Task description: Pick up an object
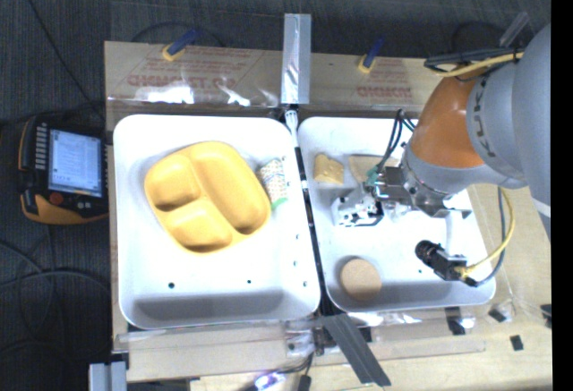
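Observation:
In the right bin (466, 286) lie a round tan disc (360, 276) near the front wall and a pale yellow sponge-like block (329, 169) near the back left corner. My gripper (356, 210) hangs low over the middle of that bin, between the block and the disc, touching neither. Nothing shows between its fingers. The left bin (143, 282) holds a yellow three-compartment plate (207, 195) and a small wrapped item with green print (274, 178) by the plate's right edge.
The arm's grey and orange body (466, 143) covers the right bin's back right part. A black cable plug (436, 259) hangs over its front right. A handheld pendant (64, 169) lies left of the bench. A metal divider (296, 58) stands behind the bins.

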Motion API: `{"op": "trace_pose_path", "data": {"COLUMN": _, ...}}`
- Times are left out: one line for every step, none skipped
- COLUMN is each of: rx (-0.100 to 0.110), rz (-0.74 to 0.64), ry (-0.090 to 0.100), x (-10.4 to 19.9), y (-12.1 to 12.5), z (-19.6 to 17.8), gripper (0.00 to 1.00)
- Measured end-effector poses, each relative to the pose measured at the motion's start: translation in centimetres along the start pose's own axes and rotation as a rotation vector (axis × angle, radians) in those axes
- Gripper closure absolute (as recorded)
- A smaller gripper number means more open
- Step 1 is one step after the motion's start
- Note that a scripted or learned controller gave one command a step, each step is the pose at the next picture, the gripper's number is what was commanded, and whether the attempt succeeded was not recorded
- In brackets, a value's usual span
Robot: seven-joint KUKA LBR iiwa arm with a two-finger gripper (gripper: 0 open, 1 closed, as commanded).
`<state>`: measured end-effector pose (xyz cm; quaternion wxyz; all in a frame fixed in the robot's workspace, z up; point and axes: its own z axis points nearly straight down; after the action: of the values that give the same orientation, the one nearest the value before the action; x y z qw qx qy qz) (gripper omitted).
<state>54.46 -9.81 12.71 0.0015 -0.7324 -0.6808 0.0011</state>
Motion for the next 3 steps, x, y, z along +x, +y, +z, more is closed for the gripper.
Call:
{"op": "trace_pose_path", "data": {"rx": -0.001, "rz": -0.130, "ry": 0.000, "x": 1.6, "y": -2.5, "z": -5.5, "gripper": 0.00}}
{"op": "trace_pose_path", "data": {"rx": -0.010, "rz": -0.130, "ry": -0.002, "x": -0.4, "y": 0.9, "z": 1.1, "gripper": 0.00}}
{"op": "trace_pose_path", "data": {"rx": -0.038, "rz": -0.085, "ry": -0.004, "x": -2.3, "y": 7.0, "z": 2.2, "gripper": 0.00}}
